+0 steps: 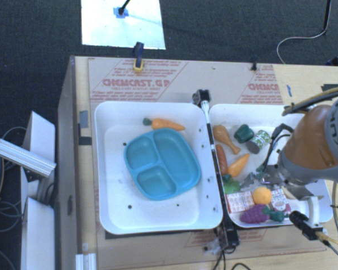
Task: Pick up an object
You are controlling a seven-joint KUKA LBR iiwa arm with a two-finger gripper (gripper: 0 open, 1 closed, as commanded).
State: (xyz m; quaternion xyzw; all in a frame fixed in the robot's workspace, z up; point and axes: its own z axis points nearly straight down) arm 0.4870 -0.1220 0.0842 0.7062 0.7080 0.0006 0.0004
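Observation:
The right bin (270, 117) holds several toy foods: a brown drumstick (226, 139), a green pepper (243, 133), a small can (262, 138), a red sausage (220, 157), an orange carrot piece (238, 165), an orange fruit (262, 196), purple grapes (253, 212) and a red-and-white packet (239, 200). My gripper (259, 177) reaches in from the right and sits low in this bin, just above the orange fruit and right of the carrot piece. The arm's orange band (312, 139) covers the bin's right part. Nothing is visibly held.
The left bin (118, 207) carries a blue divided plate (162, 163) in its middle and a carrot (167, 125) near its far wall. A black divider bar (211, 151) runs between the bins. A metal rail (22, 156) lies off the bench's left side.

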